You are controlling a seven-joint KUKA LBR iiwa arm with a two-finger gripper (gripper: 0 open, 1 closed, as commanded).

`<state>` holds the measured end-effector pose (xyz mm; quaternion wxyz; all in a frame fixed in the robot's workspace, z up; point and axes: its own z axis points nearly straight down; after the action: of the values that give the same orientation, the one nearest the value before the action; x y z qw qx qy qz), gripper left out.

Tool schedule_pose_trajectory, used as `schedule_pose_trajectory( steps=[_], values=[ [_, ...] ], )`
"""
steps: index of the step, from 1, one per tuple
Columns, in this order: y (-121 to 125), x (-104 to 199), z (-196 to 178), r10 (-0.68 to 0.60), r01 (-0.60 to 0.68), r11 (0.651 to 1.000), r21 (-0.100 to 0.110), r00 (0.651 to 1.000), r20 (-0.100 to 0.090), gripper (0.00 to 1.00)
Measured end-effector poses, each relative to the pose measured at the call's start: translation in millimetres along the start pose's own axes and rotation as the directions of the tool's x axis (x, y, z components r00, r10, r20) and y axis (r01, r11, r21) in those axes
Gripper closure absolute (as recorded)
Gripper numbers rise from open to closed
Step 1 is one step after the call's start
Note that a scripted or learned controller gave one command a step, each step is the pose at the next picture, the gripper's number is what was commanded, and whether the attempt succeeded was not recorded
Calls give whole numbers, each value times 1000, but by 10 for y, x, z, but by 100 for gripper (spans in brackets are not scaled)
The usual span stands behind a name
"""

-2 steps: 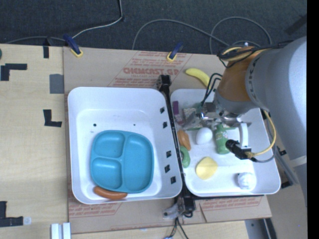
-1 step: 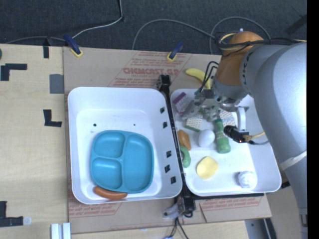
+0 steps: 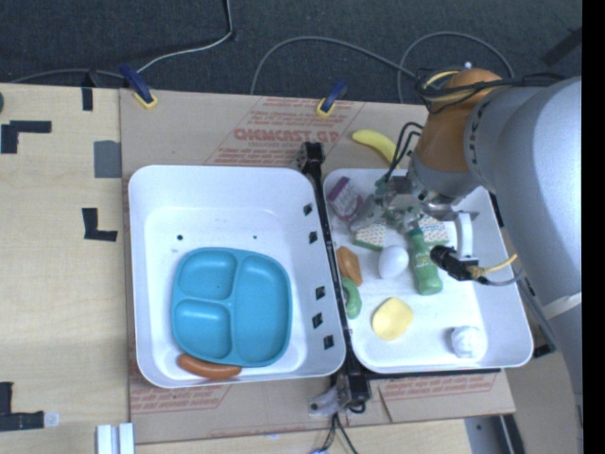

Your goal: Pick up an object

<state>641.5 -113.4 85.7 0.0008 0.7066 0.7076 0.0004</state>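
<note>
Reaching in from the right, the grey arm with its orange band [image 3: 454,130] hangs over the right-hand shallow white bin [image 3: 501,343], its jaws [image 3: 402,218] low among the clutter at the bin's far side, probably to try a grasp there; I cannot tell how they stand. On the tabletop [image 3: 57,253] the left-hand white bin [image 3: 151,197] holds a blue divided plastic plate [image 3: 232,305] and an orange sausage-shaped toy [image 3: 210,367]. Nearest the jaws lie a green plastic bottle [image 3: 423,263], a white egg-shaped object [image 3: 392,262] and a yellow lumpy toy [image 3: 392,318], all likely candidates.
</note>
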Motion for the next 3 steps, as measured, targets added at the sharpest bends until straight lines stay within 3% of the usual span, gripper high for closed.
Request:
schedule_pose_trajectory(
  steps=[1, 2, 3],
  values=[
    [-859, 163, -7, 1, -1, 1000, 0, 1000, 0, 0],
    [-383, 190, -5, 0, 0, 1000, -3, 1000, 0, 0],
    [195, 176, 21, 0, 0, 1000, 23, 1000, -4, 0]
  ],
)
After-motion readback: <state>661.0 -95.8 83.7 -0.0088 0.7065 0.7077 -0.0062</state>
